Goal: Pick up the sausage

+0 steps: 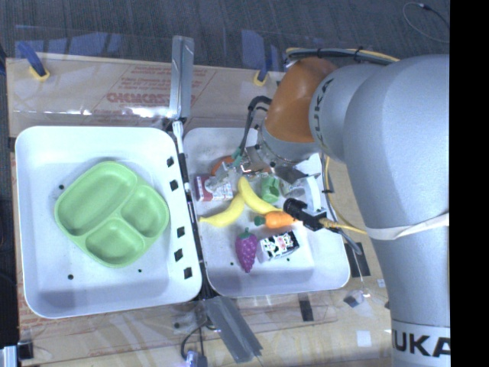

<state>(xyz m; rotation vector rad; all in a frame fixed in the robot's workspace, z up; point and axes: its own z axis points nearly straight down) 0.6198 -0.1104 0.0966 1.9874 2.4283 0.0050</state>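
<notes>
The gripper hangs low in the right bin, its state hidden; the banana lies just below it, the carrot beyond

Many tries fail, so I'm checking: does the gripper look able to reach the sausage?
Probably yes: the gripper is right beside the reddish sausage in the right bin, though the banana lies close by.

Pale wood surface under a clear sheet with red print, two white bins side by side on it, left bin, right bin, blue tape bits near its far edge, grey carpet beyond
</notes>
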